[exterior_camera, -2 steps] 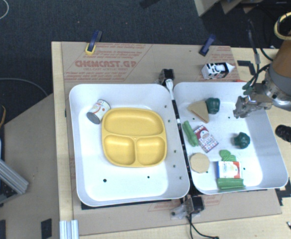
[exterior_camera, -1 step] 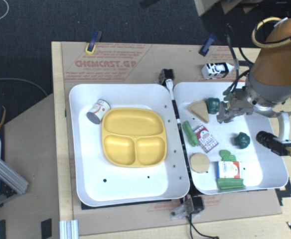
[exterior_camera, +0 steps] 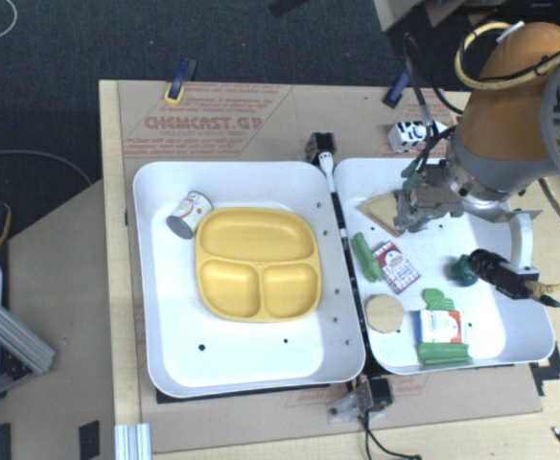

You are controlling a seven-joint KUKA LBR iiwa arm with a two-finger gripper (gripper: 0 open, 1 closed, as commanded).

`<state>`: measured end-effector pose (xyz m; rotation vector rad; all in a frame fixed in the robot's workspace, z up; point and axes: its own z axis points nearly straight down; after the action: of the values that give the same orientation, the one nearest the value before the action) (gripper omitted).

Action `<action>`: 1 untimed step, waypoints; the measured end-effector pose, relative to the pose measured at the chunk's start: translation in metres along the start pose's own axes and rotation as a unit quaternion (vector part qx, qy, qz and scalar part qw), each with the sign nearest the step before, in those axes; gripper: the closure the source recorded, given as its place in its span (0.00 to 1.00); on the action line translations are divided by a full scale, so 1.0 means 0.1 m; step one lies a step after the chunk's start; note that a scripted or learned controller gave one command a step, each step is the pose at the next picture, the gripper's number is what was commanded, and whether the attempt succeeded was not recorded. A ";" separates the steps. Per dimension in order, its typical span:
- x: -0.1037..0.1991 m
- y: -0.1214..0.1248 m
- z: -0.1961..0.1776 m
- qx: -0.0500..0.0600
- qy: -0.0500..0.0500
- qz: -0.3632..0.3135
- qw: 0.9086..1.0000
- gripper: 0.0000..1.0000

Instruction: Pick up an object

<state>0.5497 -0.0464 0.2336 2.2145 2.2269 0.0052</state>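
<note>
My gripper (exterior_camera: 412, 215) sits at upper left of the right bin (exterior_camera: 520, 338), over a tan wedge (exterior_camera: 381, 212); can't tell its state. Pickable items lower in that bin: green stick (exterior_camera: 363, 256), red-white packet (exterior_camera: 396, 265), round disc (exterior_camera: 385, 313). Left bin (exterior_camera: 155, 286) holds yellow tray (exterior_camera: 258, 262).

Yellow divided tray (exterior_camera: 258, 274) mid left bin (exterior_camera: 155, 286), small can (exterior_camera: 188, 213) near its back-left corner, gripper (exterior_camera: 411, 211) over right bin (exterior_camera: 529, 338) back edge, green tube (exterior_camera: 363, 256), round disc (exterior_camera: 385, 313)
</note>
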 end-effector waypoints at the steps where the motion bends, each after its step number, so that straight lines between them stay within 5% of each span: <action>1: -0.10 -0.07 0.13 0.003 -0.001 0.003 1.000 1.00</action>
<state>0.5426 -0.0560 0.2201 2.2247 2.2221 -0.0031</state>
